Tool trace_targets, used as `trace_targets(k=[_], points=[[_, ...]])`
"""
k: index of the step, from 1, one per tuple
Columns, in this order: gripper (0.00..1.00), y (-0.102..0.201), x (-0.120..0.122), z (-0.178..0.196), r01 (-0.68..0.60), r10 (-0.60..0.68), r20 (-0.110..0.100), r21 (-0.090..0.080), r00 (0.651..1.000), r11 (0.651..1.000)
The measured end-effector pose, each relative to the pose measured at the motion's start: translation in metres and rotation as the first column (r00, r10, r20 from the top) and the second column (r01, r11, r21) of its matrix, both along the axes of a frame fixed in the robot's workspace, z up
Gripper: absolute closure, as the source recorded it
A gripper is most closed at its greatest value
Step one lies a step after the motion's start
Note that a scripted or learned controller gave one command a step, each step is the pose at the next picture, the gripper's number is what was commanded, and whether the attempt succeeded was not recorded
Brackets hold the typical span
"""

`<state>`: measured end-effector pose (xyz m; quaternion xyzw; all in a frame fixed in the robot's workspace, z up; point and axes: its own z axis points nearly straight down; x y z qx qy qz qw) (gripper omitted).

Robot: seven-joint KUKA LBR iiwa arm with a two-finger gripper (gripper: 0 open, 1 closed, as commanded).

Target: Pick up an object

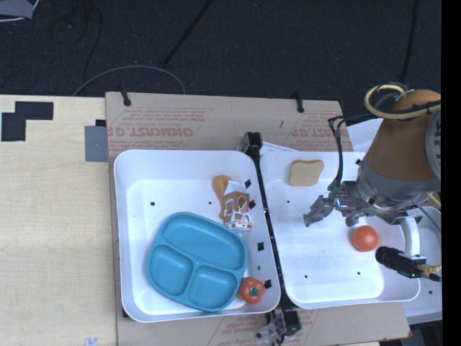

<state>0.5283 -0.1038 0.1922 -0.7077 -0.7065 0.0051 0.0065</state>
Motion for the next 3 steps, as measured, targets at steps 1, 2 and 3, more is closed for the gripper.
trace_targets(k=[1,2,3], points=[[0.00,0.000,0.003,0.007,-0.002,0.002,0.015,-0.002,1.000,1.000],[0.00,0.006,0.002,-0.037,-0.002,0.002,0.009,0.000,1.000,1.000],[0.00,0.010,-0.006,-0.099,-0.002,0.002,0.007,0.000,1.000,1.000]])
